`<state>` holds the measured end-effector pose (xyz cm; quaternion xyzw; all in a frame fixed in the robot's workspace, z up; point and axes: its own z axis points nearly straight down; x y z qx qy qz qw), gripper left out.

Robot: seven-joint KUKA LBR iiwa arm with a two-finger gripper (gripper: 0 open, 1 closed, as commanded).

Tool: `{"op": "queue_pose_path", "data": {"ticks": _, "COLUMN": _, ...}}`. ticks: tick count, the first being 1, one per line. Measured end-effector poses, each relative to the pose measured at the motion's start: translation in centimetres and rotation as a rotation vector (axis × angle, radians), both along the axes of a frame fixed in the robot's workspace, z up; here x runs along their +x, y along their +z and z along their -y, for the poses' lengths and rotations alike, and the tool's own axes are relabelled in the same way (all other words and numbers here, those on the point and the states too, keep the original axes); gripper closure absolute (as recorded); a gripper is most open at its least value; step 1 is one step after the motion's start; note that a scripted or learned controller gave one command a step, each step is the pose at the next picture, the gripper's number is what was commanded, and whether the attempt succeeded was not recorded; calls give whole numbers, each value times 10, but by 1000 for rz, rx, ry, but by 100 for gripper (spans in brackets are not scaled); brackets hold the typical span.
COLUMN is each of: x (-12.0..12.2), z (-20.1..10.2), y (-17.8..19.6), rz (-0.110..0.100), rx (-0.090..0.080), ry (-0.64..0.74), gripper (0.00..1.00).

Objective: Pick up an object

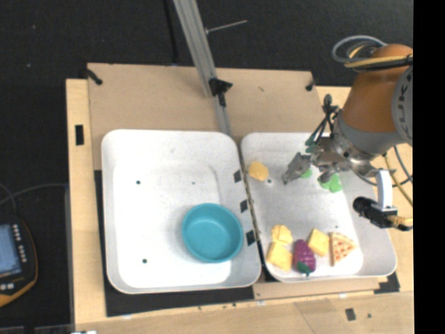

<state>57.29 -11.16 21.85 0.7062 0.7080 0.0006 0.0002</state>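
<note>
I see end effector mid-right of frame, fingers spread, nothing between | green object just right of it | risk: closing on air, nudging it away

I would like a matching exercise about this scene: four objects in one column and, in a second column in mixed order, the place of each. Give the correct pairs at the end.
Objects:
1. blue bowl
2. pizza slice toy
3. purple grapes toy
4. green object

Places:
A. right bin, near its front right corner
B. left bin, front right part
C. right bin, just beside the end effector
D. right bin, front edge, between yellow pieces

Pairs: 1-B, 2-A, 3-D, 4-C
</note>
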Motion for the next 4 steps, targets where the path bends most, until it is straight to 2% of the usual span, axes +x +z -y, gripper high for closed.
{"op": "queue_pose_path", "data": {"ticks": 1, "x": 0, "z": 0, "y": 0, "rz": 1, "rx": 0, "ry": -1, "gripper": 0}}
{"op": "queue_pose_path", "data": {"ticks": 2, "x": 2, "z": 8, "y": -45, "rz": -4, "rx": -2, "ry": -3, "gripper": 0}}
{"op": "queue_pose_path", "data": {"ticks": 3, "x": 7, "z": 11, "y": -107, "rz": -5, "rx": -2, "ry": -4, "gripper": 0}}
{"op": "queue_pose_path", "data": {"ticks": 4, "x": 7, "z": 13, "y": -118, "rz": -2, "rx": -3, "ry": -4, "gripper": 0}}
